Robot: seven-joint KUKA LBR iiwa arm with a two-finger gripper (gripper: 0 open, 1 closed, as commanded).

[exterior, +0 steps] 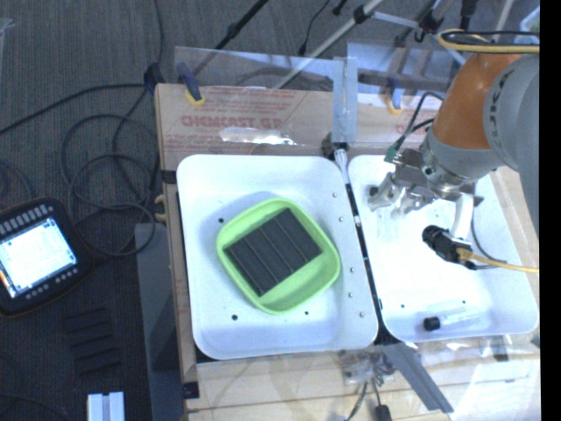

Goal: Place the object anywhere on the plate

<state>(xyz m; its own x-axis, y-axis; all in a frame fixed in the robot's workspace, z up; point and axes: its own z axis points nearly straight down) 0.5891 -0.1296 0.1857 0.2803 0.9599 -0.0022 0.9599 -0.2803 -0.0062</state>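
Note:
A lime-green plate (326, 268) sits tilted in the left bin (202, 191). A dark grey ridged slab (272, 251) lies flat on the plate and covers most of its middle. My gripper (396, 198) hangs over the upper left part of the right bin (517, 235), well to the right of the plate and apart from the slab. Its metal fingers (377, 193) point down-left, spread, with nothing between them.
A clear tube with a black cap (449, 318) lies near the front edge of the right bin. A black connector on a yellow cable (441, 242) hangs from the arm over that bin. A divider ridge (355, 235) separates the bins. A cardboard panel (254, 117) stands behind them.

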